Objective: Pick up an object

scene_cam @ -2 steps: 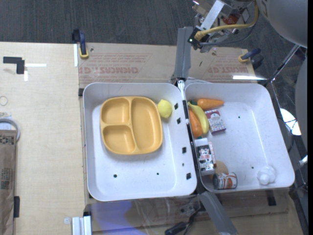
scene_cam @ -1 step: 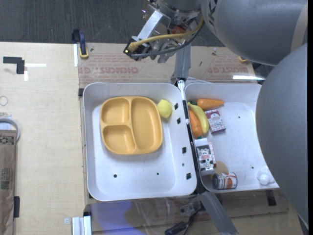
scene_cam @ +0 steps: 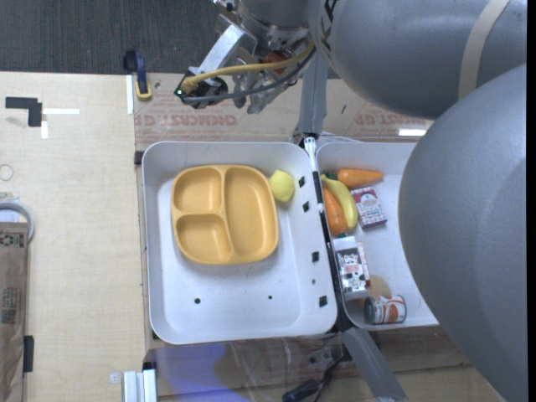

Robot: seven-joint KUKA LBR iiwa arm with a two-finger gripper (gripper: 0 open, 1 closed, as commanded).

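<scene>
Arm [scene_cam: 469, 224] runs off the top and right edges of the frame. It covers the right half of the bin on the right of the frame [scene_cam: 360, 146], so nothing under it is visible. Can [scene_cam: 383, 310] at lower right butts against the arm's outline; can't tell if its end is covered. Orange piece [scene_cam: 333, 216] half buried under the banana [scene_cam: 343, 201], can't ID. Print on the small red box [scene_cam: 369, 206] and the carton [scene_cam: 352, 266] too small to read. Brown bag [scene_cam: 10, 308] clipped by the left edge.
</scene>
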